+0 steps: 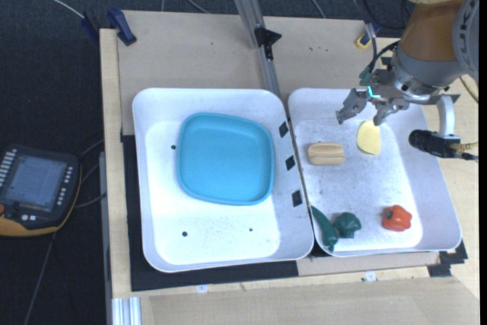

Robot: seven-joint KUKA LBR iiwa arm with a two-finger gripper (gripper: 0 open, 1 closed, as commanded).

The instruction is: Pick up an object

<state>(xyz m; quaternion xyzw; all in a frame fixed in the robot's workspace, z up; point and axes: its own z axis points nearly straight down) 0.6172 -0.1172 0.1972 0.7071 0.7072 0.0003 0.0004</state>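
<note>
Camera view shows the hand (365, 112) spread wide at upper right, over the right bin (426, 186), beside the yellow piece (370, 138). Best centre over it, descend straight, then close.

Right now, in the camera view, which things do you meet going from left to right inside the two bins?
Blue plate → green toy vegetable → yellow piece → red toy pepper. The bread roll overlaps the green one's span.

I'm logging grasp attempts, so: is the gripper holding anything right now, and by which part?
Nothing is held. The open two-finger gripper hovers above the right white bin, just over the pale yellow rounded piece.
</note>
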